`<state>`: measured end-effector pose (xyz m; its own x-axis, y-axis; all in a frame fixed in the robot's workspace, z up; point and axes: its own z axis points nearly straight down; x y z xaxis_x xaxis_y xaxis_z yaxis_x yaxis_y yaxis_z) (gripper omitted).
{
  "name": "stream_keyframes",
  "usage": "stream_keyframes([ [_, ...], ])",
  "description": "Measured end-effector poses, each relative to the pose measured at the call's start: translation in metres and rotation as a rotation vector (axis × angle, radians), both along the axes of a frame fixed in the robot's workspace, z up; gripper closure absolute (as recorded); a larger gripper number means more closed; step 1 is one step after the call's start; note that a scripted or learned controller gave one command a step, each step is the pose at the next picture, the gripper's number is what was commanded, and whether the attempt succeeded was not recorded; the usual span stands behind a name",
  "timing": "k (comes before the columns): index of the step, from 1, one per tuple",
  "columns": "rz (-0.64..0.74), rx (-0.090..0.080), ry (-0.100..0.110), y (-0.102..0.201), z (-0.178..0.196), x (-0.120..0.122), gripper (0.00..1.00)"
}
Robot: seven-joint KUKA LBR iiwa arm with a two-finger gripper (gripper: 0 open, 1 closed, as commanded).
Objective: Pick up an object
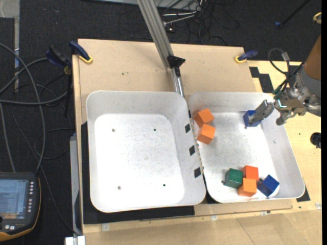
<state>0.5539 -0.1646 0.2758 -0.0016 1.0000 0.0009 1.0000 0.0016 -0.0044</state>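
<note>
Standing by the bench, I read the scene across from the far side to the arm. Farthest from the pincer lay the left bin [102, 137], with nothing the task could want in it. Nearer, in the right bin [291, 157], two orange cubes [205, 125] sat touching each other against the wall farthest from the pincer, and a small huddle waited at the near corner well below it: a green cube [234, 178], an orange block [249, 180] and a dark blue cube [267, 185], all pressed close together. Just beside the pincer's forward finger, at the upper part of that bin, was a blue block [251, 117]. The pincer [273, 111] itself hung over the bin's right edge with its two fingers spread apart, one reaching toward the blue block and seeming to touch or nearly touch it, the other off to the arm's side; nothing sat between them, so it held nothing. I judged this to be the approach, with the grasp not yet made. The next move, as I saw it, called for bringing the fingers to either side of the blue block, lowering, and then closing squarely, since a nudge from one finger alone might simply push it away.
</note>
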Motion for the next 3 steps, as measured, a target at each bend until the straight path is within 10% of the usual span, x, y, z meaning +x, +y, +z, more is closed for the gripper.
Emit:
stream_keyframes([
  [3,-0.003,0.000,0.000,-0.005,-0.102,-0.003,0.00],
])
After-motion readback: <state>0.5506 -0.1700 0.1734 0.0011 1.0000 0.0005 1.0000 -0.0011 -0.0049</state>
